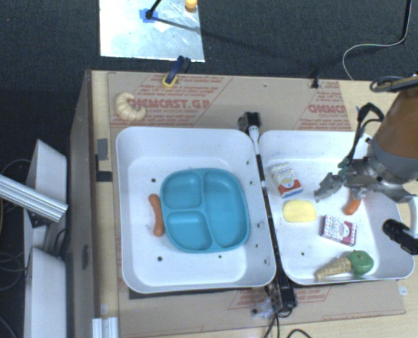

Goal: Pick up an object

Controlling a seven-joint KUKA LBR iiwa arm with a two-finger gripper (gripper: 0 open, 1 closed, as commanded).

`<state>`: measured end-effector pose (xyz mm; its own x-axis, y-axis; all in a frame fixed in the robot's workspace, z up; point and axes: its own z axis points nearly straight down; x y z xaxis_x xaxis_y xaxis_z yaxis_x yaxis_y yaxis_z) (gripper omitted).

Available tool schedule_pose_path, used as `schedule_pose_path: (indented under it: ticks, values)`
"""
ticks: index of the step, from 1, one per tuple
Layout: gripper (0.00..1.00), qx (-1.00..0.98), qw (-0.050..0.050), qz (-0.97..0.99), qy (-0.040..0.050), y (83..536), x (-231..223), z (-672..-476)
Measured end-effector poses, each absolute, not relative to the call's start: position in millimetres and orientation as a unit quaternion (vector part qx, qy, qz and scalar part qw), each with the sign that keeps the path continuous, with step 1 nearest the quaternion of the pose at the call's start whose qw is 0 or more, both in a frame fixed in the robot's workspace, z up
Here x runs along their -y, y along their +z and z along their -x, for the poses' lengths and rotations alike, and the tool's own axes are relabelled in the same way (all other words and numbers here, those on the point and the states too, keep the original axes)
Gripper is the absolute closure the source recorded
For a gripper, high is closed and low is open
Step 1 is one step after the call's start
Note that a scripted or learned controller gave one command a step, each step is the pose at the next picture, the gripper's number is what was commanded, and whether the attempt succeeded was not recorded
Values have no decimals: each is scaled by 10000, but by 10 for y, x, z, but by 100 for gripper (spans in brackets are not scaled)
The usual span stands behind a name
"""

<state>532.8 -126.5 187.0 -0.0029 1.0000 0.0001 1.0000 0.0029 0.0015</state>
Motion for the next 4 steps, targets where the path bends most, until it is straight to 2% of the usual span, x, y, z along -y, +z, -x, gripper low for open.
schedule_pose_path:
  ticks: [1,2,3,4]
  values:
    - [0,-7081,-12,-7061,-6,933,1072,-5595]
    - [0,-7086,13,-7056,6,847,1274,-6200]
    - [0,-7076,2,-7066,2,843,1155,-5788]
    - [0,-7086,12,-7056,10,850,1077,-6307]
